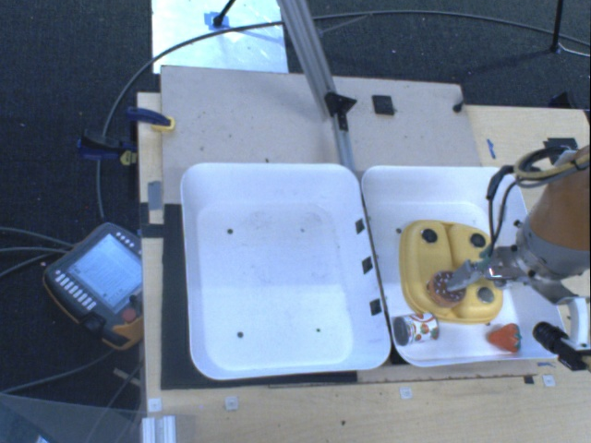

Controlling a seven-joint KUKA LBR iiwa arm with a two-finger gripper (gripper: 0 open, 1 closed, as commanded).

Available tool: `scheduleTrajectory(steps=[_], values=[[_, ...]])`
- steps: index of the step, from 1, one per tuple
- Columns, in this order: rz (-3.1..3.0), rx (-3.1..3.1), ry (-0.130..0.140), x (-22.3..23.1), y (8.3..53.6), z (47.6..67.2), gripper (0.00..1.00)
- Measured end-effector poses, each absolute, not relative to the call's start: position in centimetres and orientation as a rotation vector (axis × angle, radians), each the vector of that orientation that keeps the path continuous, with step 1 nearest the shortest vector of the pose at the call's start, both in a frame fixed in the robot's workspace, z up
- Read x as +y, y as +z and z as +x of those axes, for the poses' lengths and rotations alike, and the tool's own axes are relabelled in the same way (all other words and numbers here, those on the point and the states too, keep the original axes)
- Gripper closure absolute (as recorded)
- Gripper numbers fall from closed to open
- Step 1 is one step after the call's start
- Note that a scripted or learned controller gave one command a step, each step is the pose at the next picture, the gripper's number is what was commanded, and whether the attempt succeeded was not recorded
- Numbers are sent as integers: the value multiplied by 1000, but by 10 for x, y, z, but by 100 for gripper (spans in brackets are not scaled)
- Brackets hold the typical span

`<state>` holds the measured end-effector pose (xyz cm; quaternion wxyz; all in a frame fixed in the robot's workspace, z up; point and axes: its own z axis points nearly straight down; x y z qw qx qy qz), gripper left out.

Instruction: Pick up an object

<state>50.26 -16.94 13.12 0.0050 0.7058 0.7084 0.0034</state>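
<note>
Reaching from the right, end effector (459,281) seemingly touches yellow toy (450,250).

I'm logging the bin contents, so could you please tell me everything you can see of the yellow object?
The yellow object is a rounded, lumpy slab, plastic or rubber by its look, with dark round spots on top and a brownish patch near its lower left. It lies flat in the right bin, about mid-bin. The gripper is over its lower half; whether it touches cannot be told. A small can lies just below its lower left corner and a red item to its lower right, apart from it.
</note>
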Motion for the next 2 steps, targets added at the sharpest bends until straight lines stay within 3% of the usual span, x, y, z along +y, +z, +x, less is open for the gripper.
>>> scheduleTrajectory(steps=[1, 2], values=[[2213, 2220, 14, -169, 141, 503, 100], [2213, 2222, 3, -177, 188, 505, 100]])
